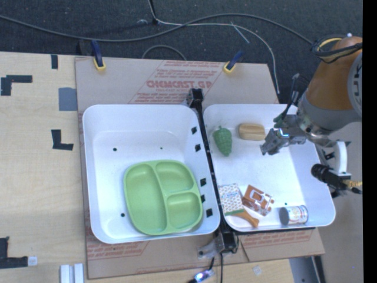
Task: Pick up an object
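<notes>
Overhead, the tool (270, 147) hangs in the right bin (306, 175) beside a tan block (251, 131); grip state unclear.

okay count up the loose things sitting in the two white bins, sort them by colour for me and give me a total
Green: 2, divided plate in the left bin, green pepper-like toy in the right bin
Tan: 1, bread-like block
Silver: 1, small can
Mixed print, orange or brown and white: 2, patterned packet, brown-and-white packet
Total: 6
</notes>
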